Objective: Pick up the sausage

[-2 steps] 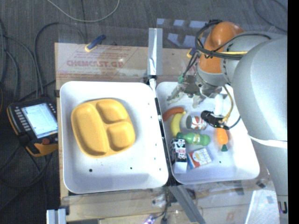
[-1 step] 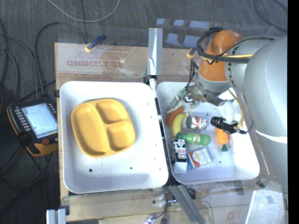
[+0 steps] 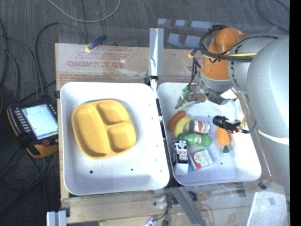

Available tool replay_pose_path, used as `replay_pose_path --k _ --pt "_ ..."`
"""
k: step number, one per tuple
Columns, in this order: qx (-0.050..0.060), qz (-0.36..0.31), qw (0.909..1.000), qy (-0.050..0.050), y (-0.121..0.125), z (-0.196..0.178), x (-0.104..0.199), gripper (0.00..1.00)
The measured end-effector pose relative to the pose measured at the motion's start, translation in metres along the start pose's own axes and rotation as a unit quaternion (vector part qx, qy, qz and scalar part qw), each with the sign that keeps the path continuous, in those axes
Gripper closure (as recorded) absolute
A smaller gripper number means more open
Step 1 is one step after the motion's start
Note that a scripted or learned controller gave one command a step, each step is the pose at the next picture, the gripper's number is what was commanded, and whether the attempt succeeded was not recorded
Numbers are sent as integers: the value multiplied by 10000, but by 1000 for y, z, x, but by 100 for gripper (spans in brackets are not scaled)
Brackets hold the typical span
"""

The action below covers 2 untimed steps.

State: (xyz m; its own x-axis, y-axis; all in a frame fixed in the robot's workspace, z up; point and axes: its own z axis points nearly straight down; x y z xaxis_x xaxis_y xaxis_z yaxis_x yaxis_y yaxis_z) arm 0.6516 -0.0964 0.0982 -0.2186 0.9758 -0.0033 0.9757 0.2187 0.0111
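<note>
Sausage [image 3: 177, 120] in right bin, just below the tool [image 3: 187, 97], its grip unreadable

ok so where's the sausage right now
In the camera view the sausage lies in the right bin, near its left wall, touching the banana and just below the gripper.

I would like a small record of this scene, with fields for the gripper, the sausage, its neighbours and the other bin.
gripper: above the right bin's far left part, nothing seen held
sausage: orange-red, in the right bin, near its left wall
neighbours: banana touching the sausage, green bottle, carrot
left bin: holds a yellow divided tray
</note>
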Motion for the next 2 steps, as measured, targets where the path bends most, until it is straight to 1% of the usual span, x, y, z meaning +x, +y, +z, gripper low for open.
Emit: replay_pose_path --k 1,2 --pt "2 0 10000 0 0 0 0 0" --pt "-10 1746 9846 -6 -14 9 1 0"
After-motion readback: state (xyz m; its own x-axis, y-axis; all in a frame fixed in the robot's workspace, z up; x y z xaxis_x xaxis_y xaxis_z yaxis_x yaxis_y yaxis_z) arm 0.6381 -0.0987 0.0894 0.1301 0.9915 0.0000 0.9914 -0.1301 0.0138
